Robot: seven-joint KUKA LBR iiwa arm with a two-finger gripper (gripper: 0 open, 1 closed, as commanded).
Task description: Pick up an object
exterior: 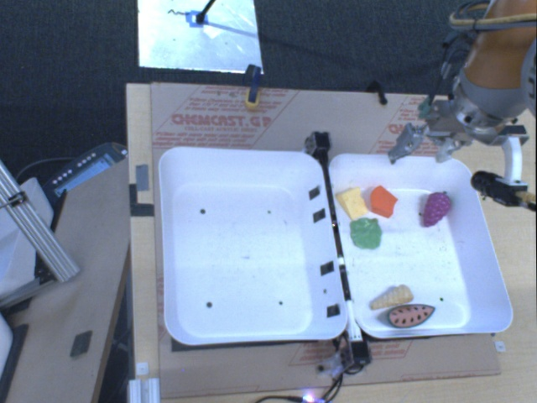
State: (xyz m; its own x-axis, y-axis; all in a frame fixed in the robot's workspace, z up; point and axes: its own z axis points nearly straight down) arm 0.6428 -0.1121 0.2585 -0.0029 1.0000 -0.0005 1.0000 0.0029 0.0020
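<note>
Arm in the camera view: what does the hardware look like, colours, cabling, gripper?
The arm enters at upper right: a rounded orange band above a grey wrist section, with thin cables looping beside it. Below it sits a grey metal gripper with two slim fingers. A white bracket and a black cylindrical part stick out at its right side.

bins (252, 175): smooth glossy white plastic | bench board (218, 116): matt printed cardboard | floor (67, 57): dark rough carpet
</note>
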